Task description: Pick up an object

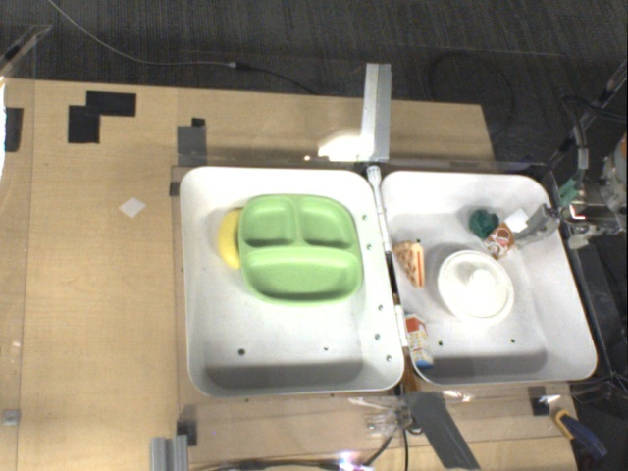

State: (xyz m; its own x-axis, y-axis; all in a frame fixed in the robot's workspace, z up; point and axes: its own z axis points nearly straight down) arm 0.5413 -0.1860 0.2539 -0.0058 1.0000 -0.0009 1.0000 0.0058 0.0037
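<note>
One small red-and-white item (500,242) is what I'm watching, lying in the far right part of the right bin (579,361). The gripper (530,227) is right at it, coming in low from the right edge. From this angle I can't tell whether it is apart, together, or has anything in it.

Just beside the item, on its left, there's a dark green lump (482,223). Nearer me sits a round white bowl (475,284), close to the item, though contact isn't clear. Along the bin's left wall I've got an orange-and-white packet (410,263), and a second packet (416,339) lies in the near-left corner.

Over in the left bin (285,361), a green divided plate (298,246) takes up the far half, with a yellow banana (229,239) poking out from under its left edge.

Both bins rest on a pale wooden bench (88,292) with black tape marks (98,113) at its far left. A metal post (377,111) stands behind the seam between the bins. Beyond the bench is dark carpet (245,18), with a thin cable (118,47) trailing across it.
</note>
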